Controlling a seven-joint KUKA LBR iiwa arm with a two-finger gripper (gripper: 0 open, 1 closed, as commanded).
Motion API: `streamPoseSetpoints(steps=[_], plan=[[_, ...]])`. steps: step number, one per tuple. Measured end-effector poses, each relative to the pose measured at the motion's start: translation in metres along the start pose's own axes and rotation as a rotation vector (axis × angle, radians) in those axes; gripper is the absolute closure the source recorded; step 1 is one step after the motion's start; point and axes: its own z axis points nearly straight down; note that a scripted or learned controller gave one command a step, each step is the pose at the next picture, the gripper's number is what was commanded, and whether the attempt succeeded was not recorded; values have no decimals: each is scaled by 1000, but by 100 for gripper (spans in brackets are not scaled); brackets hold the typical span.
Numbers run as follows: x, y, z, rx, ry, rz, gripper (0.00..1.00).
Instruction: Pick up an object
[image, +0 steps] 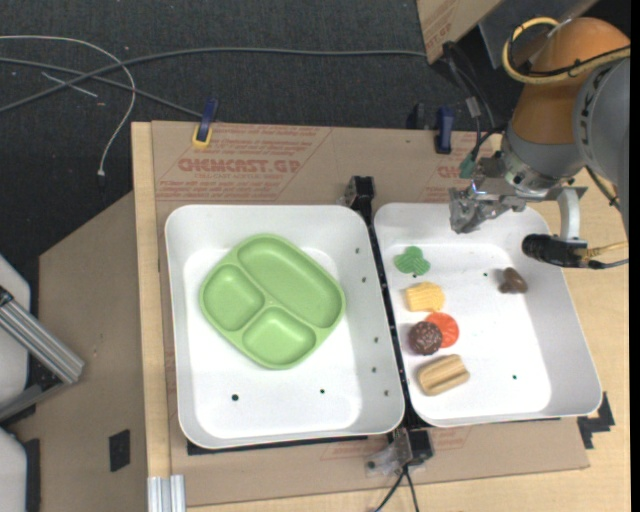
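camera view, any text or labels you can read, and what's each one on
"CHEMCAST GP" in red, on the brown sheet under the bins, behind the left bin.
More red print on the same sheet behind the right bin: partly hidden by the arm, too faint to read.
Marks on the cardboard box at the top edge: too blurred to read.
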Motion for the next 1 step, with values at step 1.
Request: streamPoseSetpoints(steps=[1], plan=[[0,3,-9,-15,-2,-2,0]])
